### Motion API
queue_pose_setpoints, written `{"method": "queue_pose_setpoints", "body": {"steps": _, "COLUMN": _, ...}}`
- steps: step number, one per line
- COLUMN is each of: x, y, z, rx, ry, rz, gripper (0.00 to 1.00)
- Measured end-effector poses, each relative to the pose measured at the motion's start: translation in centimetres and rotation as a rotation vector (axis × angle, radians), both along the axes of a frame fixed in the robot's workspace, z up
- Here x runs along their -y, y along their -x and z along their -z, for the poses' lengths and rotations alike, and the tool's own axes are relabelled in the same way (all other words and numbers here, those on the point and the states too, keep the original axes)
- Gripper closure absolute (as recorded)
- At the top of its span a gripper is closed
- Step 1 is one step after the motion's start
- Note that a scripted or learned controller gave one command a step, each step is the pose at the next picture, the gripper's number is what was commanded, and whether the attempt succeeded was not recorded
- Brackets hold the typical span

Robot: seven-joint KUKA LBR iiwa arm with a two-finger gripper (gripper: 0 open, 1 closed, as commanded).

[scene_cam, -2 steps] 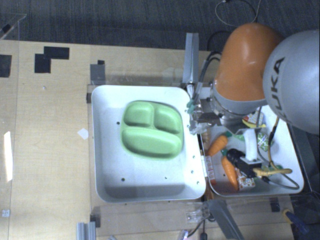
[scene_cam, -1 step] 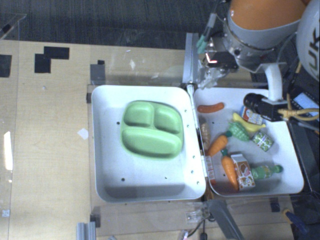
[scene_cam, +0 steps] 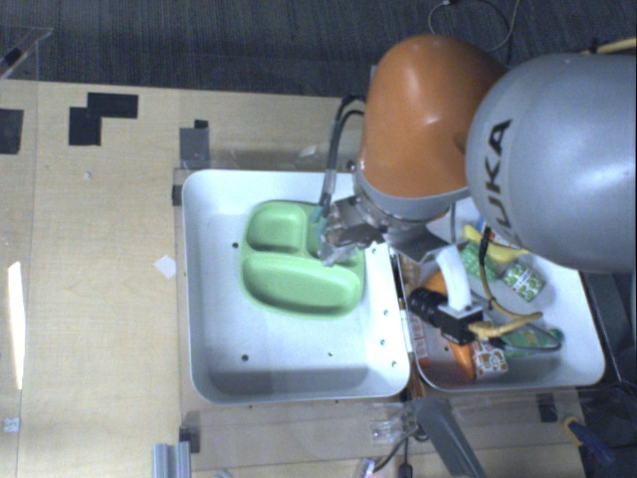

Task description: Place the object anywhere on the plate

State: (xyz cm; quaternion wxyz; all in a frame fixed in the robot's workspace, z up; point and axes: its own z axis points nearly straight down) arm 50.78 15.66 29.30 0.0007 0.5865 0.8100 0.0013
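Note:
A green divided plate (scene_cam: pixel 295 260) lies in the left white bin (scene_cam: pixel 219 347), towards its upper middle. The arm's grey and orange wrist hangs over the plate's right edge, and the gripper (scene_cam: pixel 331 239) reaches down at that edge, just above the plate's rim. A small teal piece (scene_cam: pixel 319 225) shows beside the gripper, at the plate's upper right; I cannot tell whether it is held. The arm's body hides most of the gripper.
The right bin (scene_cam: pixel 582 361) holds several objects: a white and yellow item (scene_cam: pixel 460 267), a green-patterned packet (scene_cam: pixel 522 281), an orange thing (scene_cam: pixel 438 307), a black piece and cables. The arm covers most of that bin's top. Wooden bench lies to the left.

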Motion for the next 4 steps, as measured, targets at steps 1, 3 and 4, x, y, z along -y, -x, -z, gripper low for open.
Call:
{"method": "queue_pose_setpoints", "body": {"steps": 1, "x": 0.6, "y": -1.4, "z": 7.7, "rx": -0.001, "ry": 0.000, "rz": -0.013, "gripper": 1.00}}
{"method": "queue_pose_setpoints", "body": {"steps": 3, "x": -2.6, "y": 2.1, "z": 4.7, "rx": 0.002, "ry": 0.000, "rz": -0.306, "gripper": 1.00}}
{"method": "queue_pose_setpoints", "body": {"steps": 4, "x": 0.2, "y": 0.5, "z": -0.3, "rx": 0.004, "ry": 0.001, "rz": -0.345, "gripper": 1.00}}
